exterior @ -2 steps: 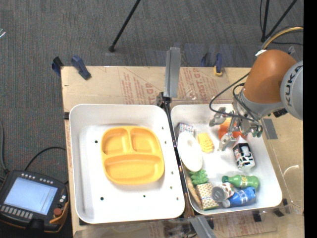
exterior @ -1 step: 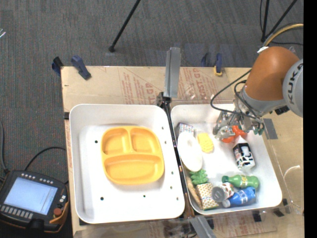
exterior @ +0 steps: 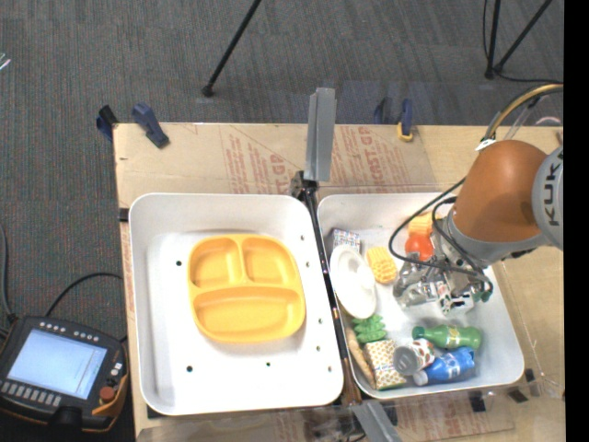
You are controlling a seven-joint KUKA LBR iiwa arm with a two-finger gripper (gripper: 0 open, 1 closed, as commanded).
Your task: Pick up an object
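Objects (exterior: 416, 355) for the pick are all packed into the right bin (exterior: 512, 337), but let's sweep across from the left. At the far left, down at eight o'clock on the floor, sits a control tablet (exterior: 55, 366) with its screen lit. Next comes the left bin (exterior: 147, 247), and lying flat in its middle is a yellow divided plate (exterior: 247, 285). A grey post (exterior: 321, 136) stands at twelve o'clock above the seam where the two bins meet.

Now into the right bin. A white oval dish (exterior: 352, 282) leans against its left wall at nine o'clock, with a small patterned packet (exterior: 346, 239) just above it. A yellow ridged toy (exterior: 382, 265) touches the dish's right edge. At seven o'clock a green toy (exterior: 370, 328) sits above a tan box (exterior: 385, 365).

The gripper (exterior: 440, 291) is low in the middle of the bin, the arm (exterior: 502, 196) coming in from three o'clock. An orange piece (exterior: 419, 244) lies at eleven o'clock from it, and a green bottle (exterior: 448, 337) at six o'clock, on its side. Below that lies a blue bottle (exterior: 453, 366). Whether the gripper is open or closed, I cannot tell; nothing is plainly caught in it.
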